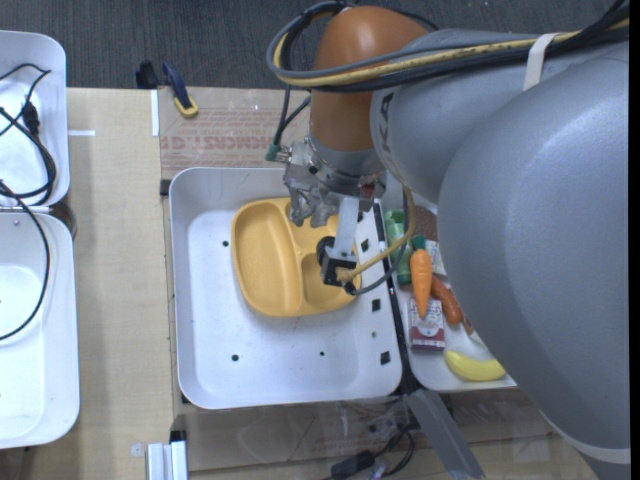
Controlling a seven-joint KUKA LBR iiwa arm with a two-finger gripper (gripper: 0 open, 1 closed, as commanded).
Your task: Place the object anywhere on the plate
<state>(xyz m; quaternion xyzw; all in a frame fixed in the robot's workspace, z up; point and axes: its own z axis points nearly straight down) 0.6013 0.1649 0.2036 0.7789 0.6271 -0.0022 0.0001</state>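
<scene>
A yellow oval plate (265, 258) lies in the upper middle of the left white bin (185, 298). My gripper (305, 211) hangs over the plate's upper right part, at the end of the orange-banded wrist. The wrist and its fittings hide the plate's right edge. I see nothing lying on the bare part of the plate. I cannot tell whether anything is held.
The right bin, largely hidden by the arm, holds a carrot (421, 278), a second orange item (450, 306), a red-and-white box (427, 326), a banana (473, 367) and a green item (397, 230). White tubs with black cables (25, 168) stand at far left.
</scene>
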